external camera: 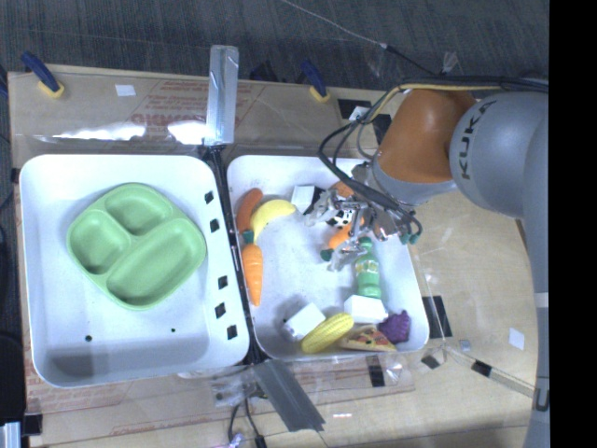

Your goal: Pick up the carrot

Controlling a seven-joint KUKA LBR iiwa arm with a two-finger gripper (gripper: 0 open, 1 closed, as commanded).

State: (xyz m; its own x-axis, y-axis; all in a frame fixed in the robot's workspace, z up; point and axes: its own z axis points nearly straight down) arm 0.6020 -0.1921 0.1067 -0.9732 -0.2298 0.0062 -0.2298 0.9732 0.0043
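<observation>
Hovering over right bin (280, 339), gripper (347, 241) near back wall; finger state impossible to tell amid clutter. Carrot (253, 271) lies by left wall, untouched.

this looks like a robotics lab rather than a home or a kitchen. a grey industrial arm with an orange band (466, 147), lettered kuka, reaches over a pale wooden bench top (476, 278) with loose black cables (345, 138) looped at its wrist. two shallow white plastic bins (47, 343) sit side by side, pinned by blue clamps (42, 73) and a metal bracket (222, 91) at the bench edge. clear plastic sheeting (140, 110) covers the board behind them. the food in the right bin is small plastic toy food (326, 332), and dark carpet (280, 17) lies beyond.
</observation>
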